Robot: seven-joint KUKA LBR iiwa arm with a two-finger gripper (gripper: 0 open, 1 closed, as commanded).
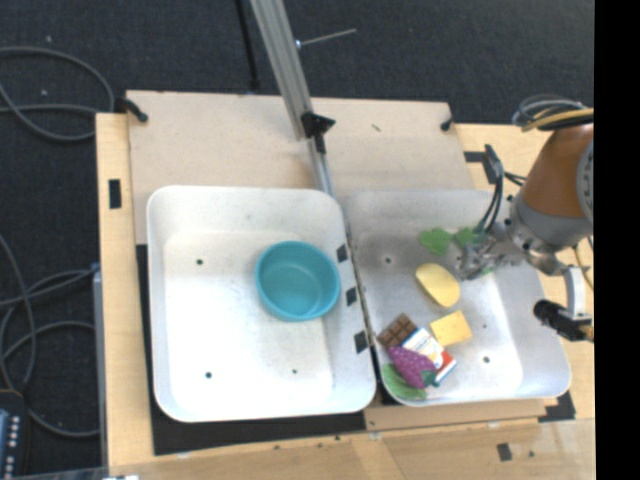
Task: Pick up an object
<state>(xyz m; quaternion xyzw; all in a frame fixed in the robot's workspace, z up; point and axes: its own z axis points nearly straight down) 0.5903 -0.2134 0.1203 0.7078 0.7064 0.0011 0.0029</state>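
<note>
Now the jaws (477,261) are low in the right bin (520,368), w/ a green piece (437,239) just beside, on their left. Cannot tell if they grip anything. Yellow oval object (438,284) lies just below-left of them; blue bowl (297,280) is far left, in other bin (180,378).

Counter (250,138): light wood-toned board surface, taken here as the landmark. A paler inset panel covers its middle, black clips at that panel's far corners. Beyond the counter's far edge and to its left — dark carpet-like floor (120,18). Grey cables (45,78) loop across the floor left of the counter. A silver aluminium post (283,53) slants from beyond the far edge down onto the counter's middle. Lighting even — no strong shadows on the counter.
</note>
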